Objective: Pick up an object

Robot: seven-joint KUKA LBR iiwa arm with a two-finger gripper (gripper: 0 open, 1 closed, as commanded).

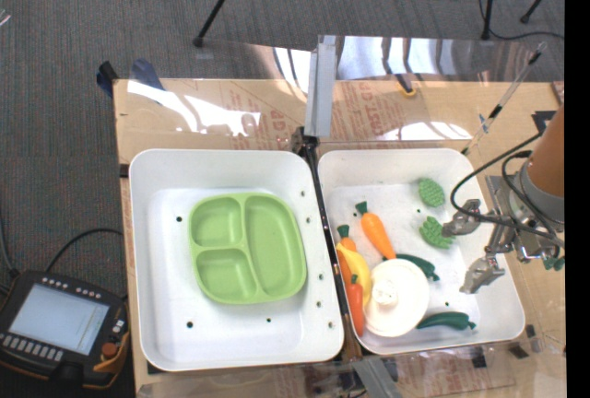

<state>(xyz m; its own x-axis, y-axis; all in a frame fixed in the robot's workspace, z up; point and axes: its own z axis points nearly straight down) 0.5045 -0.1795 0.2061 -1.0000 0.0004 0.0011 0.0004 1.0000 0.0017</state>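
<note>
Left bin (147,203) green plate (247,248), right bin (369,168) toys

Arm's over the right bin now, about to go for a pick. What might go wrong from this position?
1. The tool hangs near the right bin's far wall, so a descent there may close on bare floor.
2. The toys are crowded: the white lid overlaps the yellow piece and a green one, so a grasp could slip or drag neighbours.
</note>
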